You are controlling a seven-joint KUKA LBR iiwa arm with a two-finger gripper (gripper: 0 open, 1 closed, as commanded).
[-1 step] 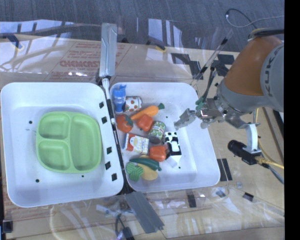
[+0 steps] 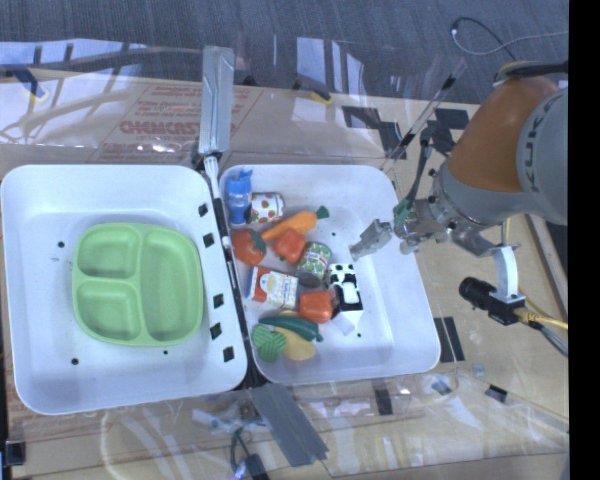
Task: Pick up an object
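Two-fingered gripper low over the right bin, above bare white floor near that bin's right wall; whether spread or closed, not to be made out from this angle, and nothing seen held in it. Closest to the tip, just beyond it toward the bin's middle: a small green-labelled can, and a little nearer the camera a black-and-white block, both apart from the gripper. Farther out on the same side, an orange carrot lying slantwise, a red pepper touching it, and a red-orange piece against the divider between the bins. Beyond those, toward the far corner, a small white can beside a blue bottle. Toward the camera from the gripper: an orange-and-white carton, a red tomato just beside the block, then a dark green cucumber over a yellow piece and a green netted ball at the near wall. All of these clustered in the half of the bin away from the gripper's wrist. Behind the tip, on the opposite side, grey arm with its orange band, reaching in across the bin's edge. Well past the toys, left bin with a green three-part plate lying flat in its middle.
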